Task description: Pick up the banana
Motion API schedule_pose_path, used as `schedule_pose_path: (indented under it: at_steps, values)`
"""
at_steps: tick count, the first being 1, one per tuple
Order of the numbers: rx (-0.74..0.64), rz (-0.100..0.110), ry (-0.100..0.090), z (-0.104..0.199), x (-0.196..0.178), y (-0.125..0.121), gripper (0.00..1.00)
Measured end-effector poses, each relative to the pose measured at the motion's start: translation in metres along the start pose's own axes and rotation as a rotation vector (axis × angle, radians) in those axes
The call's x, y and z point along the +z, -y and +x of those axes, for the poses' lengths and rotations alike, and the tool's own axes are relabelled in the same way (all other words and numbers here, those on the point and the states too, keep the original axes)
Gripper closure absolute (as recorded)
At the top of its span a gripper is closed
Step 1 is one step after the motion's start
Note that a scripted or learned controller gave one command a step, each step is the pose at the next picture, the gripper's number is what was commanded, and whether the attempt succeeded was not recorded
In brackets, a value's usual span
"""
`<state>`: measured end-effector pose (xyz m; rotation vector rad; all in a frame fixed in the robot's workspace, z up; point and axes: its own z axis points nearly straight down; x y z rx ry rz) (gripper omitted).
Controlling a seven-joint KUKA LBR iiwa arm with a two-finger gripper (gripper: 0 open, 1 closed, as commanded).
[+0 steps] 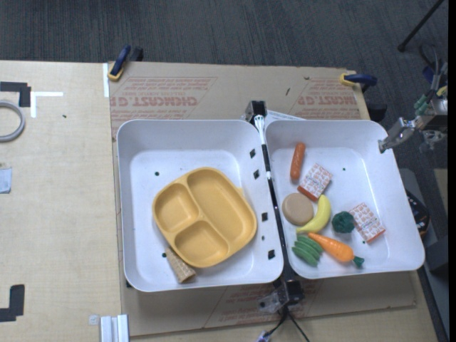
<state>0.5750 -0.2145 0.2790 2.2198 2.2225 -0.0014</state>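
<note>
The banana (318, 216) lies in the right bin (399, 191), touching the round tan bun (298, 208) and just above the carrot (335, 248). The hand (402, 130) hangs well apart, beyond that bin's far right rim; its grip cannot be told.

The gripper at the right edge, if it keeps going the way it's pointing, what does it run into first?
The gripper points left and slightly down over the right bin's rim. Continuing, it would likely meet the upper wafer packet first, then the banana; depth is unclear.
</note>
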Motion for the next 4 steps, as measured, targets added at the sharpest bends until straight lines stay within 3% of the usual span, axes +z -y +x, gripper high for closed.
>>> schedule_pose_path:
  at_steps: [1,2,3,4]
  values:
    - [0.064,0.001,-0.001,0.112,0.133,0.030,0.00]
    - [0.045,-0.004,-0.001,0.091,0.184,0.028,0.00]
    - [0.048,-0.004,-0.001,0.091,0.175,0.027,1.00]
    - [-0.246,-0.002,0.000,0.112,0.072,0.050,1.00]
